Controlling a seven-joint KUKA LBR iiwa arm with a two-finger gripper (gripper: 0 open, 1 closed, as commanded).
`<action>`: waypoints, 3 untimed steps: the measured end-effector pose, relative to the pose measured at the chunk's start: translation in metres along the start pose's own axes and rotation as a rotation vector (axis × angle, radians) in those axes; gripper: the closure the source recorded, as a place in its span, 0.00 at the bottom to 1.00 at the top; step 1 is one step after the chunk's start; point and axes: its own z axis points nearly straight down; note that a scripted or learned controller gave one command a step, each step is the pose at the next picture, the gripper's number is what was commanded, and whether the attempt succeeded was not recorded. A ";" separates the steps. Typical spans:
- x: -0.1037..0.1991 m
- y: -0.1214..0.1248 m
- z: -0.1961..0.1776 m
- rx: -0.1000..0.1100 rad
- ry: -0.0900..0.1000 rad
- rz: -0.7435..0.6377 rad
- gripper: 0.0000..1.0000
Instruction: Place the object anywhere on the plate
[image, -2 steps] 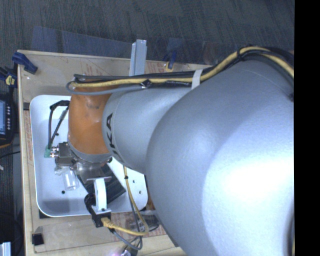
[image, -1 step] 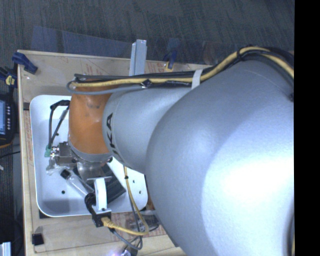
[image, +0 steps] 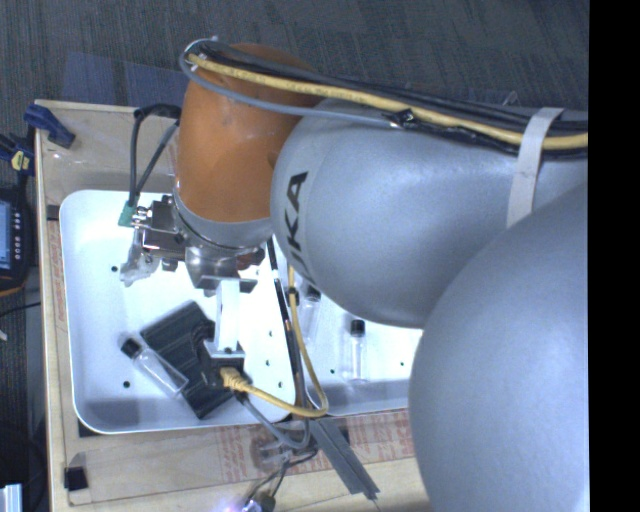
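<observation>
Object, judged to be the small black-capped clear vial (image: 152, 365), lies flat in the white bin (image: 90, 300) at the view's lower left, apart from the claw (image: 140, 262). Probably light, stiff, slippery, apt to roll; take it across mid-body. Claw hangs over the bin floor, opening cannot be told; a second vial (image: 355, 350) lies further right

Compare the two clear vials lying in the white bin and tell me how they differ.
The left vial lies slanted, cap toward the upper left; the right vial runs nearly straight up the view, cap on top. The left vial lies well apart from the grey arm; the right vial lies just beside its outline. Both are clear with dark caps.
</observation>
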 end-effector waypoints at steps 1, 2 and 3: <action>0.023 -0.028 0.169 0.006 -0.006 0.222 0.00; 0.024 -0.028 0.159 0.006 -0.008 0.216 1.00; -0.072 -0.009 0.080 0.001 -0.001 0.110 1.00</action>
